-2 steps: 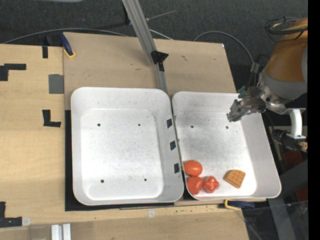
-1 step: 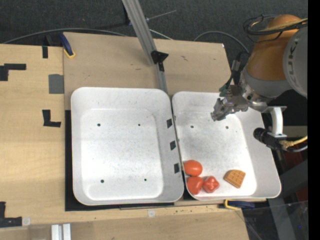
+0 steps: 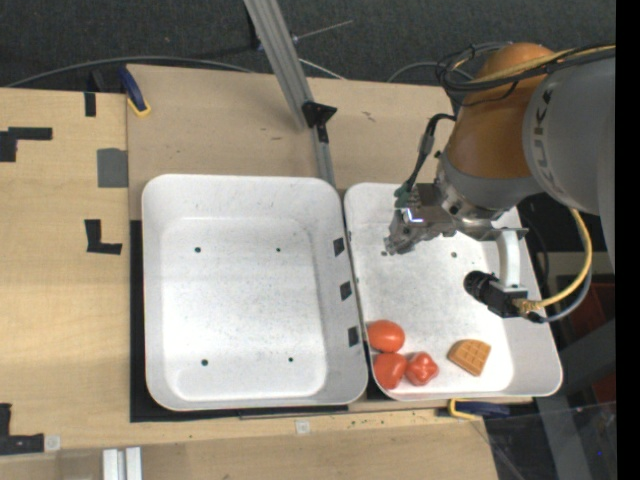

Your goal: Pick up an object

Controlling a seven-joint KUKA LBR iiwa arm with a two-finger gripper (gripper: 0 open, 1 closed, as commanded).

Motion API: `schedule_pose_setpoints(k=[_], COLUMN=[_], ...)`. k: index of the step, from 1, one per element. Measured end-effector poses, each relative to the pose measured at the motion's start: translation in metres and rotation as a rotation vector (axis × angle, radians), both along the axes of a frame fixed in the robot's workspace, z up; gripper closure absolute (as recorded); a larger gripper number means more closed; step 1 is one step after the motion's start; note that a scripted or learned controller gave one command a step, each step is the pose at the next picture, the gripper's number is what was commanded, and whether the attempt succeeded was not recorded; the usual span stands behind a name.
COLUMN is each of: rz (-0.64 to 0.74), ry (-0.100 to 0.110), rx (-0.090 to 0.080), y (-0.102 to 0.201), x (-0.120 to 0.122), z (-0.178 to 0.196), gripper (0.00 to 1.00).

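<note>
My gripper (image 3: 402,238) hangs over the upper left part of the right bin (image 3: 440,278), pointing down at bare bin floor. Its fingertips are too small and dark to read. Nothing shows between them. At the bin's near edge lie a round red tomato-like piece (image 3: 386,335), a red pepper-like piece (image 3: 390,370) and a lumpy red piece (image 3: 422,368), close together. A tan waffle-patterned biscuit (image 3: 469,355) lies to their right. All of these sit well below the gripper in the view.
The left bin (image 3: 240,288) adjoins the right one, with black clips (image 3: 346,290) along the shared wall. A slanted metal pole (image 3: 290,68) crosses the bench behind the bins. A black fitting with a yellow cable (image 3: 500,293) hangs off the arm over the right bin.
</note>
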State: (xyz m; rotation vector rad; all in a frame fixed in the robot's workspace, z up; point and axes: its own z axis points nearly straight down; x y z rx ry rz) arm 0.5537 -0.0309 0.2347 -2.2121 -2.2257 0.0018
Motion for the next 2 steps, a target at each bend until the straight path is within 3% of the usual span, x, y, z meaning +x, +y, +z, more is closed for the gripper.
schedule_pose_setpoints(k=[2], rz=[0.001], ry=[0.0], rx=[-0.001], y=[0.105], x=[-0.011], z=[-0.019], gripper=[1.0])
